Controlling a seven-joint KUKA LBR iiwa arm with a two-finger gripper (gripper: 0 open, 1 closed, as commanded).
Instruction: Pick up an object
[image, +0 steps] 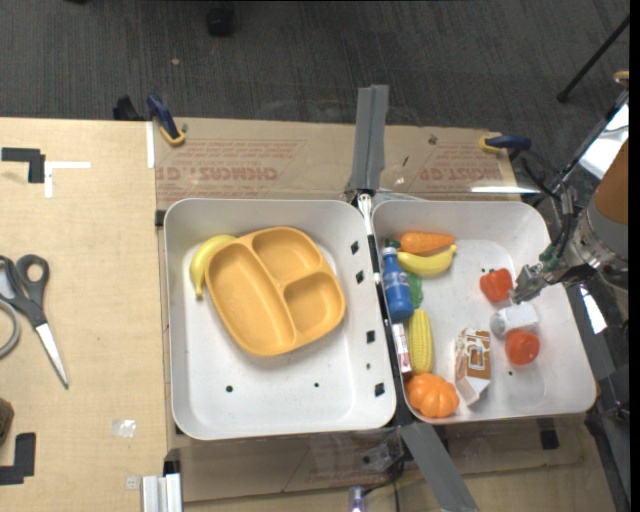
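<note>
Pale wooden worktop (80, 420) at left, carrying two shallow white bins side by side on brown cardboard (260, 165).

Nearest, in the right bin (560, 395): an orange toy pumpkin (433, 395) against the front wall, with a crumpled snack packet (473, 365) just to its right. Behind the pumpkin, a yellow corn cob (421, 340), lying lengthwise beside a thin red-and-white tube (402, 350) along the dividing wall. Further right, a round red toy (522, 347), touching a small white cylinder (515, 320).

Midway back, the hand (530, 283) on the grey arm (585, 255), low over the right bin, just beside a second red toy (495, 286). Open or closed: cannot tell. Nothing visibly held. At the same depth near the divider, a blue bottle (396, 285) with a green piece (414, 292) next to it.

Further back, a toy banana (428, 262), then a toy carrot (427, 242) near the rear wall.

In the left bin (180, 400): a yellow divided plate (275, 290) with another banana (205, 262) tucked along its left edge.

Left on the worktop, grey-handled scissors (35, 310). Beyond, two blue clamps (165, 118) on the cardboard's far edge, then dark carpet (300, 50).
</note>
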